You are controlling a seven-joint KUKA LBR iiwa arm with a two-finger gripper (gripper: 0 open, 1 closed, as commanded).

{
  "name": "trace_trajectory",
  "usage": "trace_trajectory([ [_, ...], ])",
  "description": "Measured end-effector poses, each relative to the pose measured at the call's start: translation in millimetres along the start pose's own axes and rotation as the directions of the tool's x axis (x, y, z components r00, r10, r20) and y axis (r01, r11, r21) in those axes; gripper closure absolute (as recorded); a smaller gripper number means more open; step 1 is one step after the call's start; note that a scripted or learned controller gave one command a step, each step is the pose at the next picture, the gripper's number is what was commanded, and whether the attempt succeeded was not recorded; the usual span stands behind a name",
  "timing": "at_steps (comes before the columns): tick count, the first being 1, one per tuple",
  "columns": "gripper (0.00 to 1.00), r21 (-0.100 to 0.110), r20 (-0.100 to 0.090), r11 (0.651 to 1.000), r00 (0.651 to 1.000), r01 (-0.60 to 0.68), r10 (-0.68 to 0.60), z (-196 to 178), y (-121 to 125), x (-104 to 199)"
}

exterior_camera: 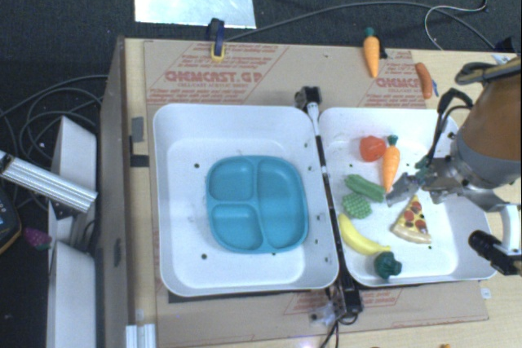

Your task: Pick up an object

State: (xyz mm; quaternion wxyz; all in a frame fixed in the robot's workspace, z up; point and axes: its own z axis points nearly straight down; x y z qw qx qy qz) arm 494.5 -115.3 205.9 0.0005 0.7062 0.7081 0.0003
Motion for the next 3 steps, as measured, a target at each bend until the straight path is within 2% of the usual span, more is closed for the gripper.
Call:
trace_trajectory([
  [1,0.00,0.002,-0.001,1.000,1.000,0.001,-0.001,88,94,26],
  [2,0.00,0.000,0.000,1.000,1.000,0.002,-0.002,122,160,20],
  [3,1.00,-0.003,0.001,1.000,1.000,0.005,-0.005,111,161,20],
])
